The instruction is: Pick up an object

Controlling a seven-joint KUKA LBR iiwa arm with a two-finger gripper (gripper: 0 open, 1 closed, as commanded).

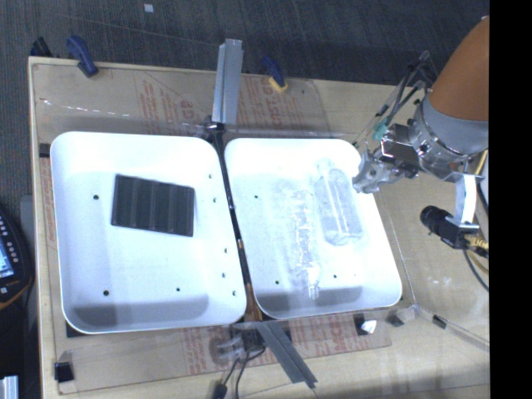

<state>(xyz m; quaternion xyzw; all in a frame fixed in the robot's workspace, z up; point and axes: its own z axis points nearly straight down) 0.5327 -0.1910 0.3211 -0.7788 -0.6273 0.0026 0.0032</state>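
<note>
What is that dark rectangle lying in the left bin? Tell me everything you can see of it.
The dark rectangle is a flat, charcoal-grey slab with faint lines running across its short way, splitting it into several bands. It looks matte, perhaps rubber or foam. It lies flat on the floor of the left bin, toward the upper left, slightly turned, clear of the walls. Nothing touches it but the bin floor.

Note both bins (83, 160): smooth glossy white plastic. Your bottle (337, 204): clear, shiny plastic. Dark pad (154, 205): matt, ribbed. Bench (125, 90): pale wood, matt. Clamps (81, 55): blue plastic.
</note>
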